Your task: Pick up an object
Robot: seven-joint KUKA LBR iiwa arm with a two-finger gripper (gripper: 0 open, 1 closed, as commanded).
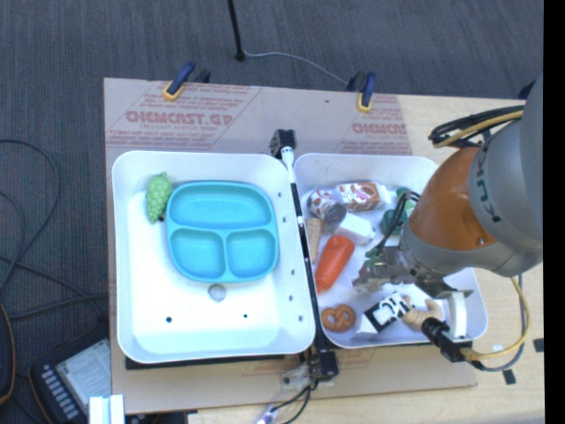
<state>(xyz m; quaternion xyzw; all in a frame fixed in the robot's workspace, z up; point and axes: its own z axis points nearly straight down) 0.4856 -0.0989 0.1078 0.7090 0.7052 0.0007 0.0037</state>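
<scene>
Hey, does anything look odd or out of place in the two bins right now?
Nothing is spilled or broken. The right bin is a crowded jumble, while the green toy lies beside the blue tray in the left bin, not in a compartment.

Landmark: the blue divided tray in the left bin.

We see open white floor below the tray, broken by one small grey piece just under its lower edge. Left of the tray, a green bumpy toy touches its upper-left corner; beneath that the strip is free.

Right of the tray, past the divider, the right bin is crowded: orange carrot, pretzel, white block, red-and-white packet. The arm overhangs that bin's far side.
</scene>
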